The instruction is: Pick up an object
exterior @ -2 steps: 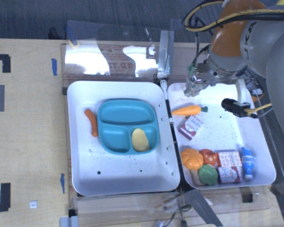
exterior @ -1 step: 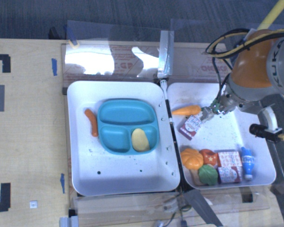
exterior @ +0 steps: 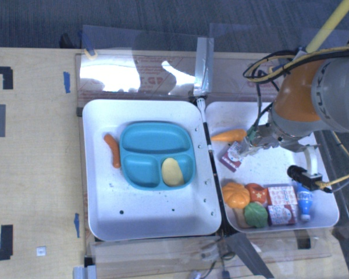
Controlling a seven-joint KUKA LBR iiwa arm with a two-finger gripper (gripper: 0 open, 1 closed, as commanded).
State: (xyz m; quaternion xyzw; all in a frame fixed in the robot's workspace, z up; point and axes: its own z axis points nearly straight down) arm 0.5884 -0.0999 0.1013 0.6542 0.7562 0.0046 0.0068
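Two white bins [exterior: 99,214] are seen on a pale wood bench [exterior: 29,173] over blue-grey carpet [exterior: 163,4], the claw [exterior: 239,151] clamped on a small packet [exterior: 231,158] in the right bin.

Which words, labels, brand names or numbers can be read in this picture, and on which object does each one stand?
No text can be read.
Red and white carton in the right white bin: print blurred.
Small red and white packet by the tool: markings too small.
Small blue bottle: label unreadable.
Clear plastic back wall: faint reddish print behind glare, not legible.
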